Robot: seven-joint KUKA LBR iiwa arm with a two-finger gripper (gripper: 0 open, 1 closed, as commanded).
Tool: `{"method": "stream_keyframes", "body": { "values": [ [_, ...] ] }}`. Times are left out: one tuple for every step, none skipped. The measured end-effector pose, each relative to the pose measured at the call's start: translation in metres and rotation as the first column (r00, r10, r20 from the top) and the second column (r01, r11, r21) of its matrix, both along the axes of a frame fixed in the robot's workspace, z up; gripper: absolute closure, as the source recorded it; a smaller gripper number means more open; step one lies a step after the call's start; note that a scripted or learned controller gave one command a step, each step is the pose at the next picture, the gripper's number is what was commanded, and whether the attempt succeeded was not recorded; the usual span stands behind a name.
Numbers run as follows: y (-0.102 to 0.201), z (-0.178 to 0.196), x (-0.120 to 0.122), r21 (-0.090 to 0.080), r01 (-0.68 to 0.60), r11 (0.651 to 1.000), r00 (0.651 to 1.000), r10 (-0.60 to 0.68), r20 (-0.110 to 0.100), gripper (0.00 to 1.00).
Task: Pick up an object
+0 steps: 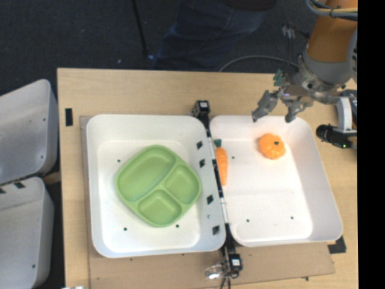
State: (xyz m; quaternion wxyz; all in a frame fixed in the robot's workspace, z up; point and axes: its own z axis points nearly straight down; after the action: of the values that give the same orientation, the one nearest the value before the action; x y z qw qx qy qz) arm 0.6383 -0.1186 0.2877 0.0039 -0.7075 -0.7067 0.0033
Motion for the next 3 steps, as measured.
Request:
{"method": "stream_keyframes", "body": {
  "values": [
    [0.0, 0.007, 0.002, -0.001, -0.002, 1.0, 1.0, 0.002, 0.012, 0.0],
    [0.004, -0.054, 0.006, -0.002, -0.002, 1.0, 1.0, 0.002, 0.007, 0.0],
    [-0.002, -0.115, 0.003, -0.003, 0.0, 1.0, 1.0, 0.0, 0.007, 0.0]
  ]
}}
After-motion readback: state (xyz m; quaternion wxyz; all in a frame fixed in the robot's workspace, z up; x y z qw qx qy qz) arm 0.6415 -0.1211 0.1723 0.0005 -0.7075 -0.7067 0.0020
